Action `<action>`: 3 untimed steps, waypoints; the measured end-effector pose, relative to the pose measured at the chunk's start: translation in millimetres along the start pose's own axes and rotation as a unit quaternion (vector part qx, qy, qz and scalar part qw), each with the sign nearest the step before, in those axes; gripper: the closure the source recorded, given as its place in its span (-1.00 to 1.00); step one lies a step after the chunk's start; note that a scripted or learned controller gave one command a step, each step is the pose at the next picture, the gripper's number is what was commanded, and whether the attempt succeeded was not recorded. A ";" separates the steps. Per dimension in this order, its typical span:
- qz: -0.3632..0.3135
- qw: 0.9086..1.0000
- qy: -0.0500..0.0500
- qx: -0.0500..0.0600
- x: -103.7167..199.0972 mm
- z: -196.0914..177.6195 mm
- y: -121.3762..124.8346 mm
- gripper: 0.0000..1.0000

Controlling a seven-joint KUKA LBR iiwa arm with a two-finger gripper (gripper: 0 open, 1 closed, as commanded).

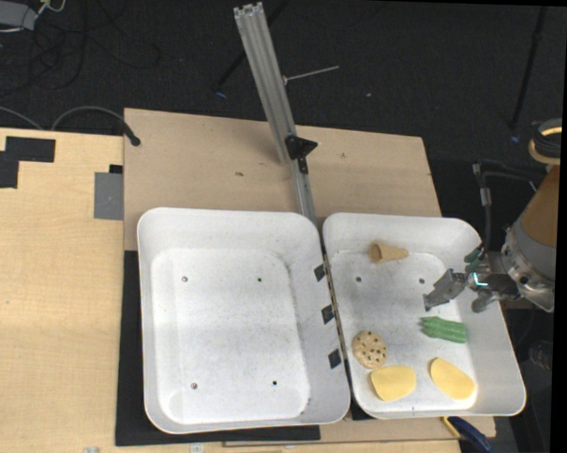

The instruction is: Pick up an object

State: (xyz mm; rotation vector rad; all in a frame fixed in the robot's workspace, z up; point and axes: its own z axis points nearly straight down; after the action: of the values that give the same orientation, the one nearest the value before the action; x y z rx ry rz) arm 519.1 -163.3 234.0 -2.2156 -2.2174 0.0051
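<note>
Camera view: I see the claw [453, 286] over the right bin [487, 394], near its right rim, nothing between its dark fingers — I cannot tell whether they are spread or closed. The bin is shallow, white, speckled plastic. In it: a green ridged piece [445, 329] just below the claw, a tan cone [387, 253] up-left, a round speckled cookie [369, 348], and two smooth yellow ovals [392, 382] [452, 378] — near the front rim.
</note>
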 end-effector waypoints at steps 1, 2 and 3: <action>0.001 1.000 -0.001 -0.002 -1.1 -2.0 0.6 -1.00; 0.001 1.000 0.000 0.000 -6.0 43.0 0.8 -1.00; 0.001 1.000 0.000 0.001 -1.0 106.7 1.5 -1.00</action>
State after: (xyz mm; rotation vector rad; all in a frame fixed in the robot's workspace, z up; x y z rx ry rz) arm 519.8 -164.0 127.3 -2.2160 -2.2141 0.0066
